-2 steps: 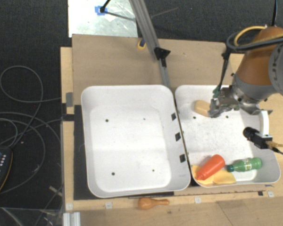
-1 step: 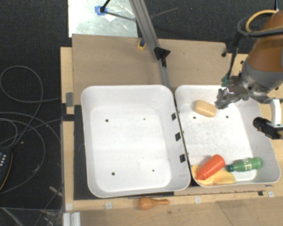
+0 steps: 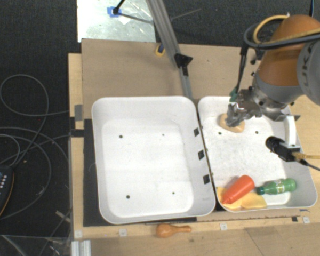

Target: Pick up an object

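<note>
My gripper (image 3: 235, 116) reaches down into the back of the right bin (image 3: 304, 193), right over a small tan round object (image 3: 226, 124). The object lies on the bin floor and part of it is hidden under the fingers. An orange carrot-shaped toy (image 3: 238, 189) lies at the bin's front, on top of a yellow flat piece (image 3: 253, 202). A green bottle (image 3: 276, 186) lies on its side just right of the carrot.
The left bin (image 3: 104, 143) sits beside the right one. A tan pear-shaped toy (image 3: 170, 229) lies on the bench in front of the bins. A black cable connector (image 3: 279, 148) hangs over the right bin. A slanted metal pole (image 3: 168, 31) rises at the back.
</note>
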`<state>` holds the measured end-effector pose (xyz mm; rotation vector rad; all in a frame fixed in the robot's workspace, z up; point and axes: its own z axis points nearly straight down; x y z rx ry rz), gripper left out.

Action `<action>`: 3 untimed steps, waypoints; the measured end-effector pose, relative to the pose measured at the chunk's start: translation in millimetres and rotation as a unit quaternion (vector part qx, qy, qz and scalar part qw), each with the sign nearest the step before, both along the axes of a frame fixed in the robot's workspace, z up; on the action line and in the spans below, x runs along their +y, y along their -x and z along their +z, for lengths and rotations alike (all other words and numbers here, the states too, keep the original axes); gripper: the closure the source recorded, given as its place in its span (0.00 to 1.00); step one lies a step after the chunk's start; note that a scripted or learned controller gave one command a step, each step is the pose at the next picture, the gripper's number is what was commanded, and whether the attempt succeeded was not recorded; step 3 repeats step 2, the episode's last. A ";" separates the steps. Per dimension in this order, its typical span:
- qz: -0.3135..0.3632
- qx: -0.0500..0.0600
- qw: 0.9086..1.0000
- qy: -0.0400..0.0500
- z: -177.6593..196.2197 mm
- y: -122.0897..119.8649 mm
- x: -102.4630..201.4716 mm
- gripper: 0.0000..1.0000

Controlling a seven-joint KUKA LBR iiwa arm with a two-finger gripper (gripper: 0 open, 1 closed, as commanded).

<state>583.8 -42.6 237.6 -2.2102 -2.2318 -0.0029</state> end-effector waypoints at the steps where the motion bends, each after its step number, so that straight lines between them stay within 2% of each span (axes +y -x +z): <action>1: 0.001 0.000 1.000 0.000 -9.4 -0.7 56.9 1.00; 2: 0.001 0.000 1.000 -0.001 0.8 9.6 111.2 1.00; 3: 0.001 0.000 1.000 -0.001 0.8 9.6 111.2 1.00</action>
